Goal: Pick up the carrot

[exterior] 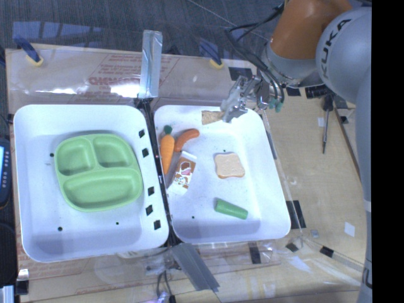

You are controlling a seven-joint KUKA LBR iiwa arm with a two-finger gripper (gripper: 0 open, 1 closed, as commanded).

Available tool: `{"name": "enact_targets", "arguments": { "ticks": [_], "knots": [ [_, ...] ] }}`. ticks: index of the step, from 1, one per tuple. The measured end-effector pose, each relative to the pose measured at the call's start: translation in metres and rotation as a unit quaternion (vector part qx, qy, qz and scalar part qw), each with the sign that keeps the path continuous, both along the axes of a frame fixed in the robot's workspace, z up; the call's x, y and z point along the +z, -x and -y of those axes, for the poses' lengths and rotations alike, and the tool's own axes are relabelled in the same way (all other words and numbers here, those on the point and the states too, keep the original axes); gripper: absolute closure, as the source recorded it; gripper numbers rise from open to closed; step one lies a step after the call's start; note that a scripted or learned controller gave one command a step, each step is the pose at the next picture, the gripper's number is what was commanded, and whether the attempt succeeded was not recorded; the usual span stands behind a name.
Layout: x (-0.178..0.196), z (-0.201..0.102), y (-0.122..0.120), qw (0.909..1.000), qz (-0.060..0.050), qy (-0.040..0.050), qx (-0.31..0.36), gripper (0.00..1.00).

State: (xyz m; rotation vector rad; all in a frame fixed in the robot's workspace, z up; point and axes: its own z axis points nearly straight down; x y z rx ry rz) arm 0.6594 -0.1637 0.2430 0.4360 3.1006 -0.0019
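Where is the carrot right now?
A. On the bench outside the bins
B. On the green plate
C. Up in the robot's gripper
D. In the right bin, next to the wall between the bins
D. The carrot lies in the right bin, against its left wall beside a sausage, while the gripper hangs at the bin's far edge.

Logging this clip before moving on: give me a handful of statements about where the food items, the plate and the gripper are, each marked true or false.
1. The orange carrot with a green top lies in the right white bin. True.
2. The green divided plate holds the slice of toast. False: the toast lies in the right bin.
3. The gripper hangs over the right bin's far edge. True.
4. The carrot is between the gripper's fingers. False: it lies on the bin floor, apart from the gripper.
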Motion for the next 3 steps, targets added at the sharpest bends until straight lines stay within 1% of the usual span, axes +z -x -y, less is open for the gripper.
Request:
{"name": "enact_targets", "arguments": {
  "ticks": [1,2,3],
  "knots": [
    [0.031,-0.009,0.017,0.9659,-0.002,0.0015,0.259,1.00],
    [0.037,-0.009,0.001,0.9052,-0.002,0.0027,0.425,1.00],
    [0.077,0.047,0.018,0.7879,-0.003,0.0042,0.616,1.00]
  ]
}}
